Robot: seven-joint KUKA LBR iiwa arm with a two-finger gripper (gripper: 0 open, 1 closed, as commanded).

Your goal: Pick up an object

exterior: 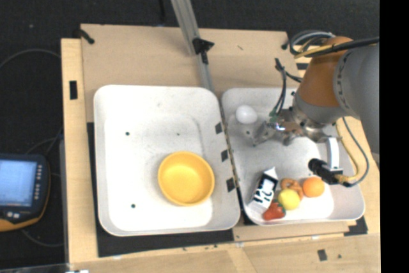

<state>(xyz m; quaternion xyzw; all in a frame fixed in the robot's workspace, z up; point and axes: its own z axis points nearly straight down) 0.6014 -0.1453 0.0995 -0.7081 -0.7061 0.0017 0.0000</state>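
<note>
My gripper (263, 133) hangs low over the upper middle of the right bin (345, 201), at the end of the grey arm with its orange band (319, 83). A white ball (246, 114) lies just up and left of it, apart from it. Near the bin's front edge sit a small black-and-white carton (264, 189), a yellow fruit (289, 199), an orange fruit (313, 187), a red piece (274, 212) and a tan piece (291, 185), all bunched together. I see nothing between the gripper's parts.
The left bin (121, 112) holds a yellow bowl (186, 178) near its front right. A metal pole (182, 3) slants up from between the bins. A handheld screen (19, 192) lies off the bench at the left.
</note>
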